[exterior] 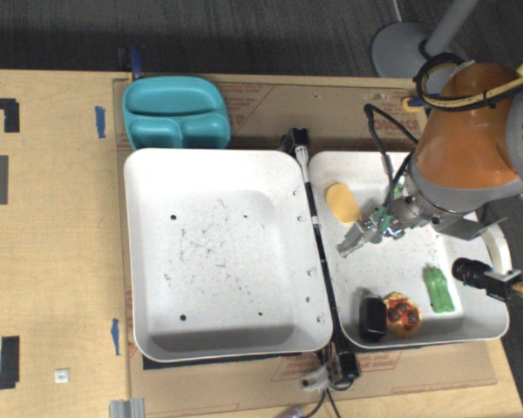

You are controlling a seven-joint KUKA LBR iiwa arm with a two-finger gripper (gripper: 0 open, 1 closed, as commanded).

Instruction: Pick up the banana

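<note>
The banana [342, 203] is a short yellow piece lying in the upper left part of the right white bin [479, 325]. My gripper [354, 239] hangs just below and to the right of it, pointing down-left, apart from the fruit. It looks open, and nothing sits between its fingers. The grey arm with its orange band [466, 133] covers the bin's upper right part.
In the right bin's lower part lie a green object [438, 289], a black object [372, 317] and a red-yellow fruit [404, 314]. The left white bin [157, 320] sits beside it, across a dark divider. A teal tray [176, 111] stands behind the left bin.
</note>
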